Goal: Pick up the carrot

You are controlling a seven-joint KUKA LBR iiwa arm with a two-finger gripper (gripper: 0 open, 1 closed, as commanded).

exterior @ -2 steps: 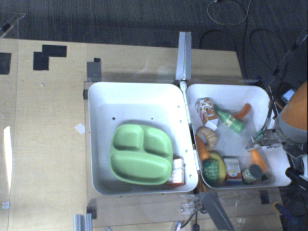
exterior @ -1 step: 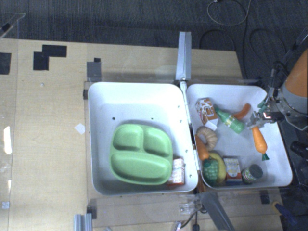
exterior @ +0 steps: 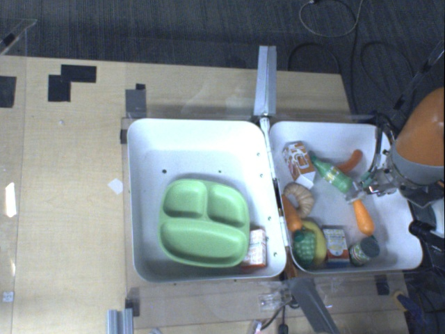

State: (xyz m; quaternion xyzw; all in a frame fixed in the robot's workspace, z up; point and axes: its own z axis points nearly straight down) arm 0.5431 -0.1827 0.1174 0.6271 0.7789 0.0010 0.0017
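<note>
The carrot is a short orange piece lying in the right bin, toward its right side, pointing up and slightly left. My gripper hangs just above the carrot's upper end, at the tip of the grey arm with the orange band that comes in from the right. The gripper's metal parts overlap the cap end of a green bottle. Nothing is visibly lifted off the bin floor.
The right bin also holds a sausage, a small carton, a croissant, a green and yellow toy, a juice box and a can. A green divided plate sits in the left bin.
</note>
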